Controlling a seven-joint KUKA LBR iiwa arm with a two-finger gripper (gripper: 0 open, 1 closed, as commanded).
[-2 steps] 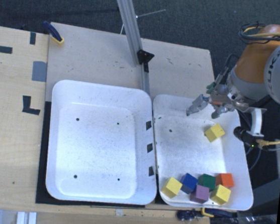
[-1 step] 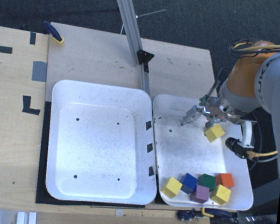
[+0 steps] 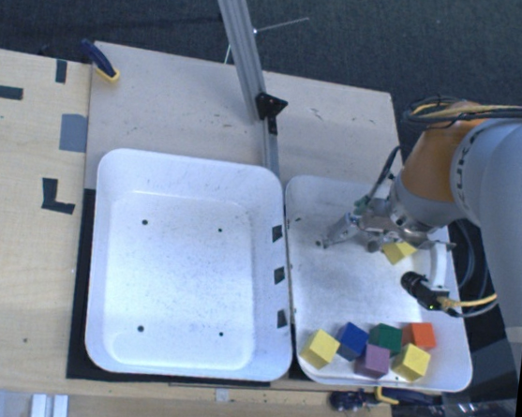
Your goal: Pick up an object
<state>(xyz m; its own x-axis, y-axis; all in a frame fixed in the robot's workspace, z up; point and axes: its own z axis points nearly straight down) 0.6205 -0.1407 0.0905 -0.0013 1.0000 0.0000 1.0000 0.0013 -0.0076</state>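
My gripper (image 3: 357, 230) hangs over the upper part of the right bin (image 3: 327, 282), below the orange band of the arm (image 3: 433, 167). A small yellow block (image 3: 395, 252) lies just right of the gripper, partly under the wrist; whether it touches the gripper is unclear. Along the bin's near edge sits a cluster of blocks: yellow (image 3: 321, 348), blue (image 3: 352, 341), purple (image 3: 376, 359), green (image 3: 385, 338), orange (image 3: 422, 335) and another yellow (image 3: 413, 362).
The left bin (image 3: 107, 231) stands beside the right one, their rims touching. A slanted metal rail (image 3: 247, 50) crosses the bench from the top down to the bins' junction. Cables (image 3: 439, 296) loop off the arm at the right bin's right edge.
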